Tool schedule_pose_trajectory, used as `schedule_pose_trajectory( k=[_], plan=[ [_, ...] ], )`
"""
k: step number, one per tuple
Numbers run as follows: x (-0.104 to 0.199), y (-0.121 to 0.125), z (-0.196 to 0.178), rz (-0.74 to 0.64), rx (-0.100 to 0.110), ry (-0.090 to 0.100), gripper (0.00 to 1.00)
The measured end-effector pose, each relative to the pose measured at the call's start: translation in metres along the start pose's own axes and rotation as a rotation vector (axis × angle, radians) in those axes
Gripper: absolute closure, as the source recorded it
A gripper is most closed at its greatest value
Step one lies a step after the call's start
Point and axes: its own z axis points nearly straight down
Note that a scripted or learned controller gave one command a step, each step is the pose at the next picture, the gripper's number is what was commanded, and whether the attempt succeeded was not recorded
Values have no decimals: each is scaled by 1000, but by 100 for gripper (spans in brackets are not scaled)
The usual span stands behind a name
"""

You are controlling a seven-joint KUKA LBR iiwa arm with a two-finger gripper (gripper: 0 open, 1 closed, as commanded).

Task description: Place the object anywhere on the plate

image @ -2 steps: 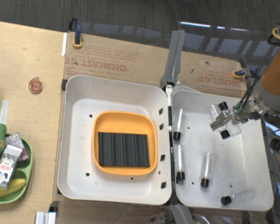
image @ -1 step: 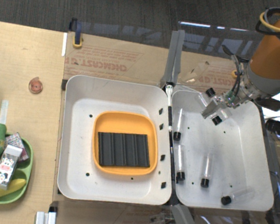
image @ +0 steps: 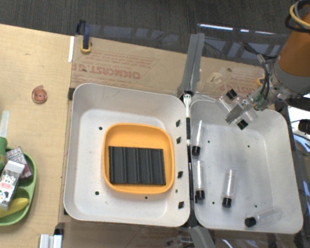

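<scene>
Lying loose in the right white plastic bin (image: pixel 286 168) are clear plastic tubes with black caps (image: pixel 228 188), skinny and see-through. Sitting in the left bin is the orange square plate (image: pixel 140 139) with its dark ribbed insert. The end effector (image: pixel 240 111) is hovering over the right bin's back edge, can't tell its grip.

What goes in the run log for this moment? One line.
gripper: above right bin, holding nothing | tubes: in right bin | plate: left bin, bears black block
</scene>
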Motion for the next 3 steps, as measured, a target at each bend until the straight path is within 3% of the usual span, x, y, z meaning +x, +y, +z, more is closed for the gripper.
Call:
schedule_pose_trajectory(
  k=[1,2,3],
  plan=[
    [14,6,-8,-178,0,2,100],
    [-33,-37,-15,-404,-2,-1,100],
    [-83,-76,-60,-652,-3,-2,100]
  ],
)
